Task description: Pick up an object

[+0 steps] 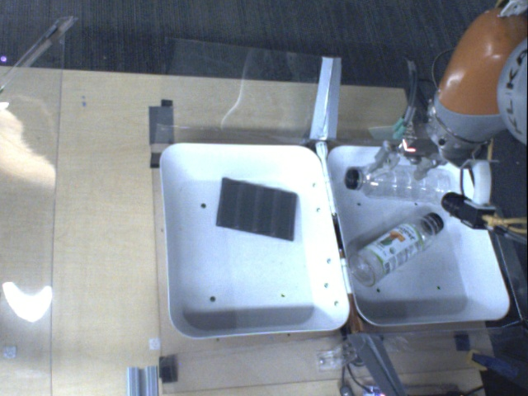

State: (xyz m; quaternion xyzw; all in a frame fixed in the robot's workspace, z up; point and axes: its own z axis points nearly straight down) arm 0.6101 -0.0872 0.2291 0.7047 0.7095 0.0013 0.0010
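- The right-hand bin is taken as the landmark; the arm is seen over its far edge.
- A dark pad lies in the bin to its left.
- A labelled bottle lies slantwise at its middle; it could be rolled away if nudged.
- A clear bottle lies at its far side, just under the gripper; a slip off the smooth plastic is likely.
- Whether the gripper is clenched or released cannot be told.

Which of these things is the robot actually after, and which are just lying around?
Could be picked up:
- clear bottle, right bin, under the gripper
- labelled bottle, right bin
- dark flat pad, left bin

Just fixtures:
- two white bins
- wooden bench
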